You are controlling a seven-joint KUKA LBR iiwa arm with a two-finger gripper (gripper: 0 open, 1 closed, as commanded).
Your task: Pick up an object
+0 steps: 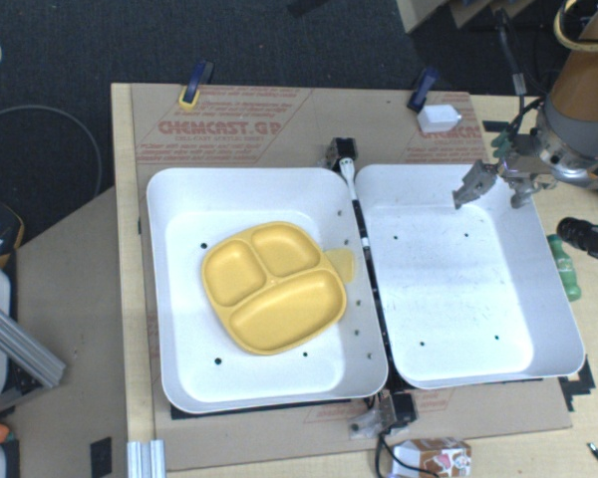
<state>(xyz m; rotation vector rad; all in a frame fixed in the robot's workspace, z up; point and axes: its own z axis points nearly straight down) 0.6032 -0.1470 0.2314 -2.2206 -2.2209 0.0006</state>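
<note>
Camera view: gripper (pixel 496 189), fingers spread and holding nothing, hovers well right of the yellow divided plate (pixel 272 287).

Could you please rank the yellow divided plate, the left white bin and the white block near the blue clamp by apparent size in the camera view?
1. left white bin
2. yellow divided plate
3. white block, clearly smallest, though it lies farther from the camera.
</note>
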